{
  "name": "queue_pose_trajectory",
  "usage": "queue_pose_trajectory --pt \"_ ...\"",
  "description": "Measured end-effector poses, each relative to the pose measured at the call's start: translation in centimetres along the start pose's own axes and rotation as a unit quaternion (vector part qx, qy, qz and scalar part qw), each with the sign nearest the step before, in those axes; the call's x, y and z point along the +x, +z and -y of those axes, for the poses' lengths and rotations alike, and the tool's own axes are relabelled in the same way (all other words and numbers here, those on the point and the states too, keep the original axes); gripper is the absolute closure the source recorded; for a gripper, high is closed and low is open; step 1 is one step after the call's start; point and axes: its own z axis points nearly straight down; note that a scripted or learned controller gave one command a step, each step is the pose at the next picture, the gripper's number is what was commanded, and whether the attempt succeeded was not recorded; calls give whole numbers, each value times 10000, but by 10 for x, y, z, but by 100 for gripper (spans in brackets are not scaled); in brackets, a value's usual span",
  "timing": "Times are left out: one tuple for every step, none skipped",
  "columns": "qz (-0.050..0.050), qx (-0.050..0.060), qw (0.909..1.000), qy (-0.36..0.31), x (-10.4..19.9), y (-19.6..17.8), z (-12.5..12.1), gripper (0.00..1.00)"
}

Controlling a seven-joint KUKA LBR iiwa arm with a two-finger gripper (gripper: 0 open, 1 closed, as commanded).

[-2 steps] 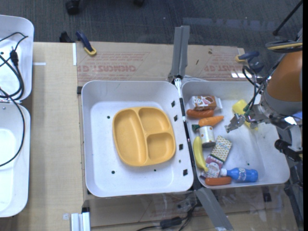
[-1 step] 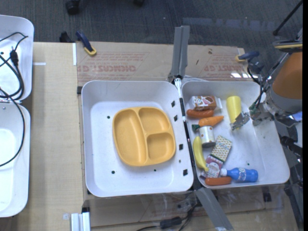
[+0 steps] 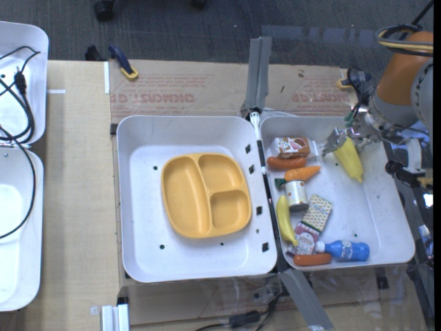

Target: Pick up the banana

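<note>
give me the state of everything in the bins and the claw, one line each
claw: low in right bin, touching the corn
corn: lying at the claw's tip
banana: lying flat, untouched
blue bottle: on its side
tin can: lying among the food
yellow divided plate: upright in left bin

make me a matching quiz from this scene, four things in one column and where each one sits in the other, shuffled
Things:
1. yellow divided plate
2. blue bottle
3. corn cob
4. banana

Places:
A. near right corner of the right bin
B. middle of the left bin
C. far part of the right bin, at the gripper
D. along the left wall of the right bin, beside a small can

Pairs: 1-B, 2-A, 3-C, 4-D
</note>
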Motion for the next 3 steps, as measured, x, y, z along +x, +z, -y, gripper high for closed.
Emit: queue_pose_trajectory --pt "78 -44 10000 10 -7 -12 0 100" --pt "30 -21 10000 -10 -2 -11 -1 0" --pt "66 -44 10000 -20 -3 -21 -1 100"
